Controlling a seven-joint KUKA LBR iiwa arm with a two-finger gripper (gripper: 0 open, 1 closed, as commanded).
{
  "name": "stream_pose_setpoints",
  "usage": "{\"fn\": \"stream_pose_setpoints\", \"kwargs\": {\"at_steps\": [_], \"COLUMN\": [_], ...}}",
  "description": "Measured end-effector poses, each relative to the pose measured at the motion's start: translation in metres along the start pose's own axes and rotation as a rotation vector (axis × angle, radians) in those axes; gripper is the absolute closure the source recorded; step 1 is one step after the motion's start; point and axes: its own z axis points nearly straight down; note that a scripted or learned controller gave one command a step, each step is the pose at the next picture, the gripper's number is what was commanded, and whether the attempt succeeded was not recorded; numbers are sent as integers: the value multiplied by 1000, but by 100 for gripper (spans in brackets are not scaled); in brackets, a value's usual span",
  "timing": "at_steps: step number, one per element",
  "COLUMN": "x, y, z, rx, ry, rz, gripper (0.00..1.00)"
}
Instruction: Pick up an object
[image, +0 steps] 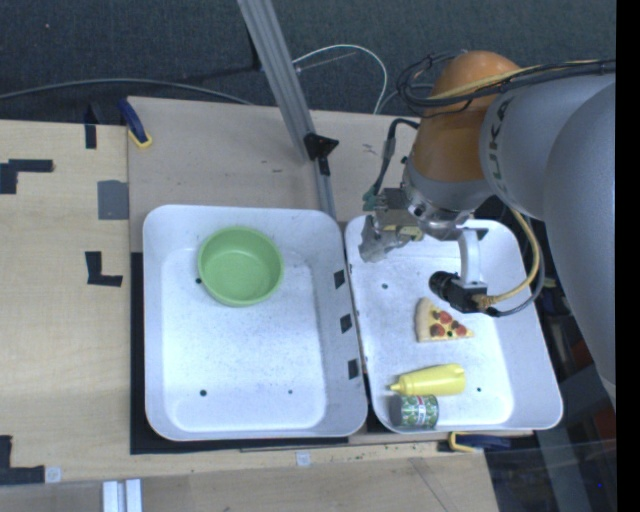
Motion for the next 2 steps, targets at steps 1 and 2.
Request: {"fn": "stream_pose_setpoints", "kwargs": {"at_steps": [1,2], "x": [38,86], "y": [-26,-57], "z": [-10,-22], "rx": [0,0], "ry": [0,0], "rz": [1,0], "gripper": [100,100]}}
